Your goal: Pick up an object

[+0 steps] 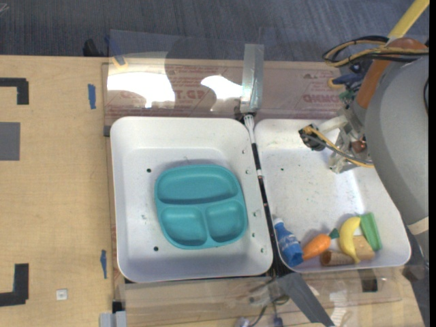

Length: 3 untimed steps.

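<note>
Nearest the camera, along the front edge of the right bin point(320, 203), a small heap of toy food lay bunched together: a blue bottle-like piece point(288, 244) against the divider side, an orange carrot point(315, 245) just beside it, then a yellow banana point(349, 234) leaning over a tan block point(361, 251), with a green stick-shaped piece point(370, 229) at the right end. A brown cork-like bit point(328, 257) sat low in front of the carrot. These pieces touched or nearly touched one another, so any of them could serve as the thing to pick.

In the left bin point(129, 155) a teal divided plate point(200, 206) rested flat near the middle, its three compartments bare.

Farther back, the gripper point(338, 157) hung over the rear of the right bin, well apart from the heap, with yellow and orange cabling around it (the grey bulk of the arm point(402, 142) covered much of the bin's right side). Whether the pincer was wide or narrow could not be told at this angle, and nothing was seen between its tips.

By my judgement the pick had not yet begun: this was the approach stage. The next move would call for travelling forward toward the heap, choosing a piece with free sides, perhaps the carrot or the blue piece, and descending squarely so that neighbours were not shoved aside.
</note>
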Available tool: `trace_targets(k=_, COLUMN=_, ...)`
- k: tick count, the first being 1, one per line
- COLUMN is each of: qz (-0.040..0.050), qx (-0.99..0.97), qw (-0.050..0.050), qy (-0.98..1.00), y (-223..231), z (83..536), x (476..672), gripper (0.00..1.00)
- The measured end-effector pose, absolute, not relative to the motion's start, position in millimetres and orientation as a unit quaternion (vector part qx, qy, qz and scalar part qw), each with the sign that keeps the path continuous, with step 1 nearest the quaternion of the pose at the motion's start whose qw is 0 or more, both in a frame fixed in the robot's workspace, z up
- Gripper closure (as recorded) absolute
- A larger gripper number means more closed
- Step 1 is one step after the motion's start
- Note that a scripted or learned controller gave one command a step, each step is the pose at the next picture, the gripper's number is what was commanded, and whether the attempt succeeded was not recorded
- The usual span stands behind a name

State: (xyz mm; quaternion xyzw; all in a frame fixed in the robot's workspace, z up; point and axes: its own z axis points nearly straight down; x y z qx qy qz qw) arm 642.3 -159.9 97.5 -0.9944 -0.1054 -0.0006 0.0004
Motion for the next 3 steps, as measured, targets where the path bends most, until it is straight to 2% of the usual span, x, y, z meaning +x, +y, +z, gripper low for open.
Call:
trace_targets(k=1, qz=0.0004, qx=-0.994, qw=0.001, qy=-0.108, y=-157.8, z=107.5, x=642.9, gripper=1.0)
trace_targets(k=2, qz=0.0013, qx=-0.995, qw=0.0, qy=-0.102, y=-170.3, z=88.0, x=656.3, gripper=1.0)
trace_targets(k=3, qz=-0.0009, qx=-0.995, qw=0.001, qy=-0.102, y=-134.8, z=132.3, x=617.7, gripper=1.0)
